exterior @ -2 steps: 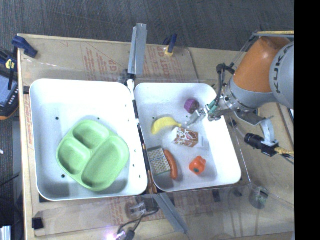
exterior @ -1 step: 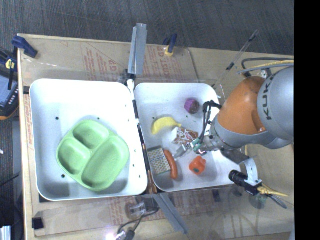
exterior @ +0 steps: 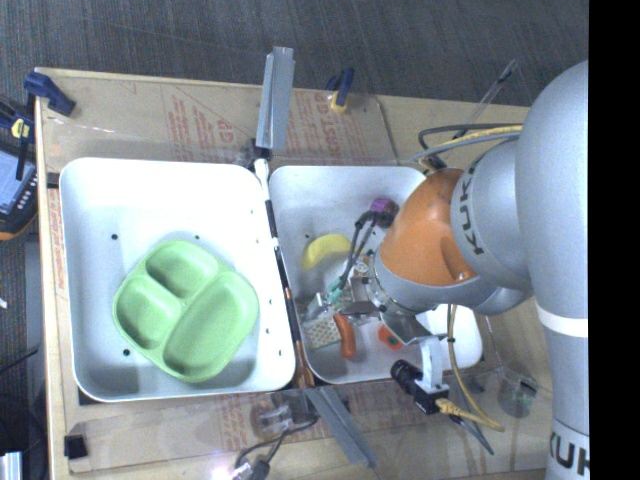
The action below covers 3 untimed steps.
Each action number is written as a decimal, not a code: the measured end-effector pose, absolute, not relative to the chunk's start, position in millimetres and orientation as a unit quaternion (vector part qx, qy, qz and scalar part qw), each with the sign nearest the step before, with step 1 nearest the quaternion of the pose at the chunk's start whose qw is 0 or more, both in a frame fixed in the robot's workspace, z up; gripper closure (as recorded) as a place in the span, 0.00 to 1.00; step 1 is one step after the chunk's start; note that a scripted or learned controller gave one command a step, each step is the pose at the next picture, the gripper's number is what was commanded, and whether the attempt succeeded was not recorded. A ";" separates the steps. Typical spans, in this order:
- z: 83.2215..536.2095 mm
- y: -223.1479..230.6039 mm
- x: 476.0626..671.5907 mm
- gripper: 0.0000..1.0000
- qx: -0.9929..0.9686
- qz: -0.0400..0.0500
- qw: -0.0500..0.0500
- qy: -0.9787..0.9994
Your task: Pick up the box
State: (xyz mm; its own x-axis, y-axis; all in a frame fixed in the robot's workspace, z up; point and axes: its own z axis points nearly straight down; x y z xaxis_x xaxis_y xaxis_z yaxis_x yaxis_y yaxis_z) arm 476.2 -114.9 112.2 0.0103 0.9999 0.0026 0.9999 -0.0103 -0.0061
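Two bins; we're hovering the jaws [exterior: 338, 306] low over the box [exterior: 322, 332] for pickup, jaw opening unclear.

We cannot make out the pincer [exterior: 338, 306]: the arm [exterior: 470, 238] hangs over it, so its fingers are too cluttered to read. The arm also hides much of the right bin [exterior: 300, 193]. A small patterned object [exterior: 322, 334], perhaps the box, is too small to identify. The arm's base is cut off at the right edge.
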 end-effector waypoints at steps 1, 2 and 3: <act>121.6 -116.1 476.4 1.00 -0.709 0.002 0.004 -0.705; 228.1 -112.9 477.8 1.00 -0.558 0.000 0.000 -0.830; 218.3 -40.4 506.0 1.00 -0.699 0.001 0.001 -0.715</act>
